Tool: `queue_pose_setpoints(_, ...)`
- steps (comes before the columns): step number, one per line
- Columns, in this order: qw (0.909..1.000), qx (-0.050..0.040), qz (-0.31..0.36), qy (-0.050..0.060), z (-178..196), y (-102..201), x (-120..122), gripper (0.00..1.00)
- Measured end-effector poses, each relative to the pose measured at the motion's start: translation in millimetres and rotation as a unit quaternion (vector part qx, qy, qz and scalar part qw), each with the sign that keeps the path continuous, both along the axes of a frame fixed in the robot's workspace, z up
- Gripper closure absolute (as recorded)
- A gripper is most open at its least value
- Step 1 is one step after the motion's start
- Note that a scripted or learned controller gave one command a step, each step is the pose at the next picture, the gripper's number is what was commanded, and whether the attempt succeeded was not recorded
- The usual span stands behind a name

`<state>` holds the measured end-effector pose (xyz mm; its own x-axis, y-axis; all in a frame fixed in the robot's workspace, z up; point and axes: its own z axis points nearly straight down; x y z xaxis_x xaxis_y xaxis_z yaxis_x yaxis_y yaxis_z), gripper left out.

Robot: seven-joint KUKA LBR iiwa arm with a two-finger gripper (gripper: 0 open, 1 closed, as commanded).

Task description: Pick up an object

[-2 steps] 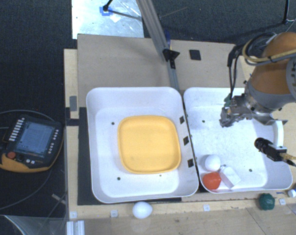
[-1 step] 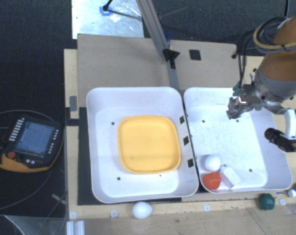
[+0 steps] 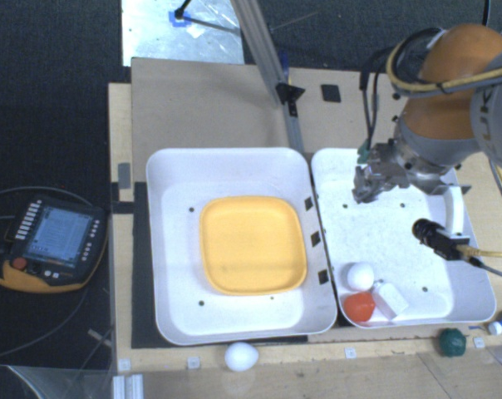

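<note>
A: What is seen nearest?
B: A white egg (image 3: 241, 357) is lying on the bench (image 3: 201, 98), outside the bins. In the right bin (image 3: 401, 239) a white ball (image 3: 359, 275), an orange object (image 3: 360, 307) and a white block (image 3: 389, 299) are gathered at the near corner.
A: And farther?
B: A yellow plate (image 3: 253, 244) is laid in the left bin (image 3: 172, 248). The gripper (image 3: 369, 184) is held over the right bin's far part; whether it is spread cannot be told.

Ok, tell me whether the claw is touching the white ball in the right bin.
Apart. The camera view shows the claw over the bin's upper part, with bare white floor between it and the white ball near the bottom edge.
</note>
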<state>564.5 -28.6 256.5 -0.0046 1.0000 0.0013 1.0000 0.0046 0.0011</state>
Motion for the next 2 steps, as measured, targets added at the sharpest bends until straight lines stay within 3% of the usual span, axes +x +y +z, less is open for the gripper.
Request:
queue_pose_setpoints(1,1.0000,0.0001,0.000,0.000,-2.3,52.3,1.5,1.00)
queue_pose_setpoints(2,1.0000,-0.0001,0.000,0.000,-12.6,111.9,-11.5,1.00)
